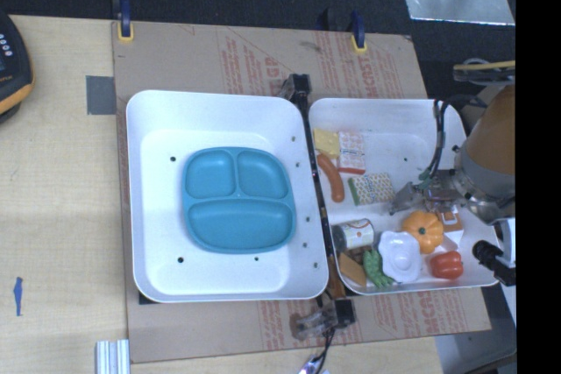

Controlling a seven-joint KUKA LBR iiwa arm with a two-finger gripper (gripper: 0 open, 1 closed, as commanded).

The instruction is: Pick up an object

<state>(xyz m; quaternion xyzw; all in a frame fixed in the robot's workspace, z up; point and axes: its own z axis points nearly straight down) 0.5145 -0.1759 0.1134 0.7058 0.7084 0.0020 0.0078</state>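
— Gripper condition?
— Low inside the right bin; whether it is open or grasping anything, I cannot tell.
— Object positions?
— Orange pumpkin just beside it, nearer the camera; fried egg and red pepper beyond that. Sausage lies well left.

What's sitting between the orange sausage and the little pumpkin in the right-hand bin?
In the camera view, a green-speckled packet lies between the sausage and the pumpkin.
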